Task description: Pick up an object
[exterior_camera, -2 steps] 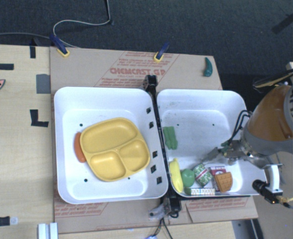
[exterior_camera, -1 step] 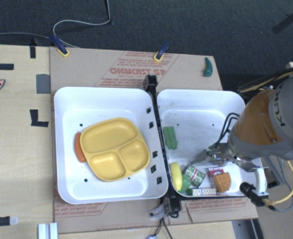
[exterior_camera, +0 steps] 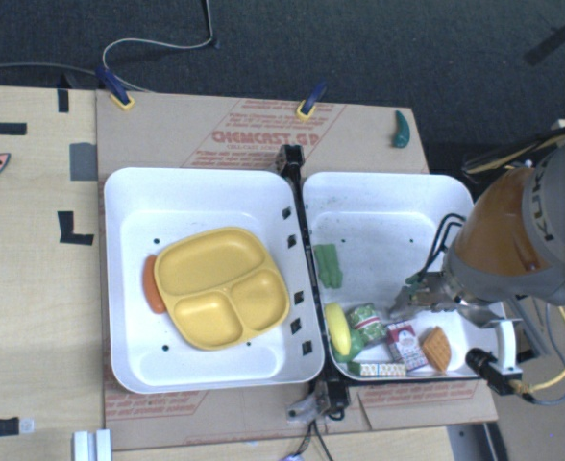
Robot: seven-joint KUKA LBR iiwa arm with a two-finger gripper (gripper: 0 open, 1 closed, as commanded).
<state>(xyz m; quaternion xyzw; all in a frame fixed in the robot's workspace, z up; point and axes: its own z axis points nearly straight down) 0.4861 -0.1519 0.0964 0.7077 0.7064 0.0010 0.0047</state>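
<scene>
Desk: wood, cardboard sheet under bins, dark carpet behind.
Left bin: yellow tray.
Right bin: objects clustered at near edge.
Tool: above cluster, grip state unclear.

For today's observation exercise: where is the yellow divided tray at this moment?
The yellow divided tray lies in the left white bin, near its middle, with an orange object partly under its left edge.
</scene>
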